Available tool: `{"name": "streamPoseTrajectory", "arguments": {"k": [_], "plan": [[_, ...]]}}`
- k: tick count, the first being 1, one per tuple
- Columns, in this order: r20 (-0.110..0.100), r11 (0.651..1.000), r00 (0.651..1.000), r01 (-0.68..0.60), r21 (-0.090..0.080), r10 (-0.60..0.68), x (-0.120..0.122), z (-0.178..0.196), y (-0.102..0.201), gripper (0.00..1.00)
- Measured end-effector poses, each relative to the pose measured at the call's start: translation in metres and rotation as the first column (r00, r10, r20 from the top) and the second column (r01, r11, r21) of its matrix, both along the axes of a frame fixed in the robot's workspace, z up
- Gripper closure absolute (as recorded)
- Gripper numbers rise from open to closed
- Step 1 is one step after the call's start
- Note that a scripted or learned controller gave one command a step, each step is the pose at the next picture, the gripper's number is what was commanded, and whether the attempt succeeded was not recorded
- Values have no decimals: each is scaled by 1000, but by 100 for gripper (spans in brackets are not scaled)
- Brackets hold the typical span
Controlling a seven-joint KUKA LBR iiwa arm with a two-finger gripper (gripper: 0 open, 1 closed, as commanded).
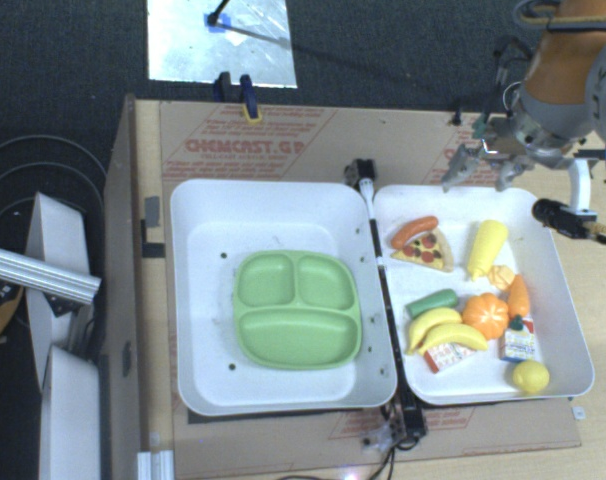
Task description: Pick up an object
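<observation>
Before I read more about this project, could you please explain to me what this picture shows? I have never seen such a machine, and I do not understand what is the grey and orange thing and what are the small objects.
The picture comes from one camera fixed above a bench, looking down at a slant. The grey and orange thing at the upper right is a robot arm. At its end is a pincer with two fingers, which stand spread apart above the far edge of the right bin with nothing between them.

Two shallow white bins sit side by side. The left bin holds a green divided plate. The right bin holds toy food: a pizza slice, a sausage, a yellow bottle, a banana, an orange, a carrot, a lemon and a few smaller pieces.

The arm's job is to pick up one object.
</observation>
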State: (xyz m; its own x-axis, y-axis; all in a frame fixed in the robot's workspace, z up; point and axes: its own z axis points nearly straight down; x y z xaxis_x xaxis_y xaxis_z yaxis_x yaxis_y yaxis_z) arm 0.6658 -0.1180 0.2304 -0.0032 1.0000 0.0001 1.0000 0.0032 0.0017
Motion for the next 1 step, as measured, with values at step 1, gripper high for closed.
{"name": "streamPoseTrajectory", "arguments": {"k": [1], "plan": [[-2,1000,1000,7,-2,-7,-20,-149,-59,0]]}}
